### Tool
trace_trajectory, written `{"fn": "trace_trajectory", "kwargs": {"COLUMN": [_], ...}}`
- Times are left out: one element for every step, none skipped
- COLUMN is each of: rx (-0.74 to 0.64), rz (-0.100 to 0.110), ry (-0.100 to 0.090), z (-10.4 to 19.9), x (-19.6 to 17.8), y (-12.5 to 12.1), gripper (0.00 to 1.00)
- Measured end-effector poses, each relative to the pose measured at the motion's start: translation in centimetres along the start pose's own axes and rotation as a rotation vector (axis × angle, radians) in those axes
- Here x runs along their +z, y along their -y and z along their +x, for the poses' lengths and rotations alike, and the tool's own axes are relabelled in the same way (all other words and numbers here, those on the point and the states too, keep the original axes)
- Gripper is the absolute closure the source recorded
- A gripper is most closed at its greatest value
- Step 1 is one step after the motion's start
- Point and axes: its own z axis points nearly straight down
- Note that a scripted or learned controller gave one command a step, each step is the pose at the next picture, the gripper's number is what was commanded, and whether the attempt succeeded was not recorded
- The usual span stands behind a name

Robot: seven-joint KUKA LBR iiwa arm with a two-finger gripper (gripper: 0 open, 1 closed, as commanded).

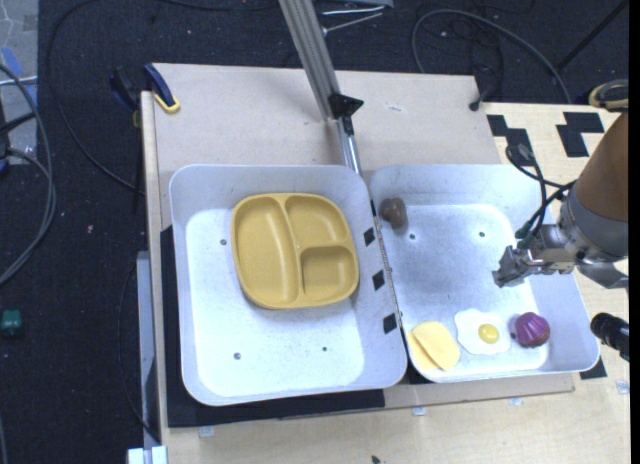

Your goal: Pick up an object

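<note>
In the right bin [450,227] lie a yellow cheese-like wedge [435,345], a fried egg [483,333] and a purple round toy [531,329] along the front wall. A small brown piece [393,212] rests at the bin's far left corner. My gripper [508,270] hangs over the right side of this bin, above and slightly left of the purple toy, with nothing visible between its fingers.
The left bin [200,352] holds a yellow divided plate [295,250]. A metal pole [310,42] slants in from the top toward the gap between the bins. Black cables trail from the arm at the right.
</note>
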Motion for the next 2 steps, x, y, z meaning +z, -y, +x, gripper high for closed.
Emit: {"fn": "trace_trajectory", "kwargs": {"rx": [0.0,-0.004], "rz": [0.0,0.005], "ry": [0.0,-0.003], "z": [0.0,4.7], "x": [-3.4,-2.1], "y": [-0.1,-0.9], "gripper": [1.0,1.0]}}
